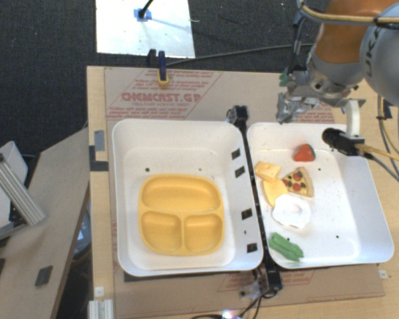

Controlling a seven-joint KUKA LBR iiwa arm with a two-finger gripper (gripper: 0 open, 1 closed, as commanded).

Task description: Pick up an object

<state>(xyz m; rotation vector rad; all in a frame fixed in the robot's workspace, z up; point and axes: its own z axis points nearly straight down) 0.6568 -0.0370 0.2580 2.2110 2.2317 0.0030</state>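
Nearest in the right white shallow bin (366,244) lies a green plastic pea pod (286,246), long and bumpy. Behind it rests a white fried-egg shaped toy (292,211), flat and smooth, then a yellow cheese wedge (270,181) and a toy pizza slice with red dots (298,181), and further back a small red rounded piece (304,153). All look like light, stiff plastic, probably slippery. I judge the red piece easiest to take by its sides, because flat pieces give little edge. In the left bin sits a yellow divided plate (181,213). Farthest, the hand (287,111) hangs above the right bin's back rim; whether it is open I cannot tell.
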